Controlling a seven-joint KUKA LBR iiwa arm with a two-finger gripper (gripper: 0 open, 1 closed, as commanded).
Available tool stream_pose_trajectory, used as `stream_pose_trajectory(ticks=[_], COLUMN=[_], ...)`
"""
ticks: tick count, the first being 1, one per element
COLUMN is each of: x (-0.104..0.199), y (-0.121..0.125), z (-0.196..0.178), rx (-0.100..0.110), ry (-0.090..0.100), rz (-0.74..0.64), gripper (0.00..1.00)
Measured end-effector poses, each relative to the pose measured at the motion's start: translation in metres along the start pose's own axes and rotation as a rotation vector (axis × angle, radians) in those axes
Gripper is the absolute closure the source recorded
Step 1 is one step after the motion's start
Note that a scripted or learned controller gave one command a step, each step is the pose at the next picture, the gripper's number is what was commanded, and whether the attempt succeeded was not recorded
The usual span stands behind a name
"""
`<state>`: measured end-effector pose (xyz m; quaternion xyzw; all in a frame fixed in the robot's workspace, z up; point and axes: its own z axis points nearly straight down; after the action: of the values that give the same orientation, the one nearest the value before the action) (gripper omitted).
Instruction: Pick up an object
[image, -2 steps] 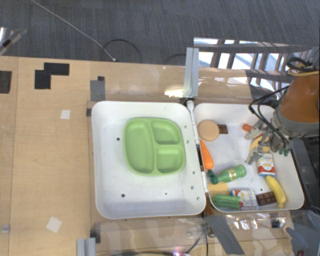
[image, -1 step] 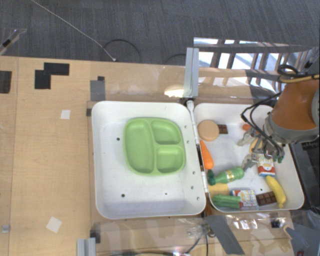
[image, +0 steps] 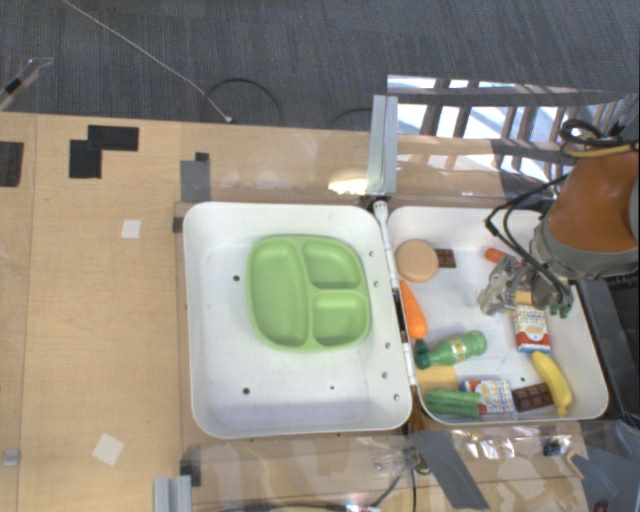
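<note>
The right bin (image: 455, 222) holds several toy foods: a round tan bun (image: 417, 260), a carrot (image: 413, 311), a green bottle (image: 453, 349), a yellow block (image: 436, 377), a green cucumber (image: 450, 402), a banana (image: 552, 379), a red-and-white packet (image: 531, 329) and a chocolate bar (image: 528, 397). My gripper (image: 522, 288) hangs over the right side of this bin, just above the packet and right of the bun. A small orange piece (image: 494, 255) lies beside it.
The left bin (image: 215, 400) carries a green divided plate (image: 307, 291). A metal frame (image: 480, 110) stands behind the right bin. Black cables (image: 520, 205) loop off the arm near the wrist.
</note>
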<state>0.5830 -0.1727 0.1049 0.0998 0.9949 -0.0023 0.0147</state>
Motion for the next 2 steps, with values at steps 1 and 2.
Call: stream_pose_trajectory(ticks=[1, 2], x=[-0.0343, -0.0333], y=[-0.006, -0.0055], z=[-0.0829, -0.081], rx=[-0.006, -0.007], ry=[0.013, 0.017], rz=[-0.478, -0.477], gripper=[1.0, 0.0])
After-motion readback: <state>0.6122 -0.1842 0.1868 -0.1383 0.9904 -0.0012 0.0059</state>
